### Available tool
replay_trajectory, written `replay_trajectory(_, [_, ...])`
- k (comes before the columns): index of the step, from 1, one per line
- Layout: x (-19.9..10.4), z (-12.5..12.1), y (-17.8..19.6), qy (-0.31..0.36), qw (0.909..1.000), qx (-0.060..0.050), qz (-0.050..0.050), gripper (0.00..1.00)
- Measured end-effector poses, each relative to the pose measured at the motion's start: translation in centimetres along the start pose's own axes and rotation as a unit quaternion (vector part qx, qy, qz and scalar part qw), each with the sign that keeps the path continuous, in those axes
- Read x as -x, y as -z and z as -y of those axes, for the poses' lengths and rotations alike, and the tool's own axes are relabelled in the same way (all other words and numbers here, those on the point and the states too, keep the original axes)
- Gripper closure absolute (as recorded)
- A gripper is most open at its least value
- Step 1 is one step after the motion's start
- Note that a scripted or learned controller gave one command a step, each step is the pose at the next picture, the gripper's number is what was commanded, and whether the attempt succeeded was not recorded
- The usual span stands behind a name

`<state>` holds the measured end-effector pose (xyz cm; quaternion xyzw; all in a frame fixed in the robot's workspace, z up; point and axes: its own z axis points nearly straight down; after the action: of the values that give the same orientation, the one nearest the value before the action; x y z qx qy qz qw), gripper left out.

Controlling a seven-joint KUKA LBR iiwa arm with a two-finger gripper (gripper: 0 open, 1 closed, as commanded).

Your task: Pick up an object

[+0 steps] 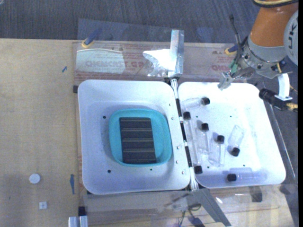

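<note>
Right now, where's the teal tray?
In the camera view the teal tray sits in the middle of the left white bin, with a dark ribbed block inside it; the clear vials lie in the right bin.

Clear black-capped vials (208,136) in right bin (255,103), tool (226,82) above its rim

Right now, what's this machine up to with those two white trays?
A grey and orange robot arm reaches in from the right, its gripper hovering over the back edge of the right bin. That bin holds several clear vials with black caps, scattered loosely. The left bin holds a teal dish with a dark ridged block in it. Nothing is seen in its grasp yet.
</note>
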<state>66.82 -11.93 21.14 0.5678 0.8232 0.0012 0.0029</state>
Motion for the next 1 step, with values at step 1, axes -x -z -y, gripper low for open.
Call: replay_trajectory(1, [2.90, 1.12, 1.97, 0.001, 1.0000, 0.000, 0.001, 1.00])
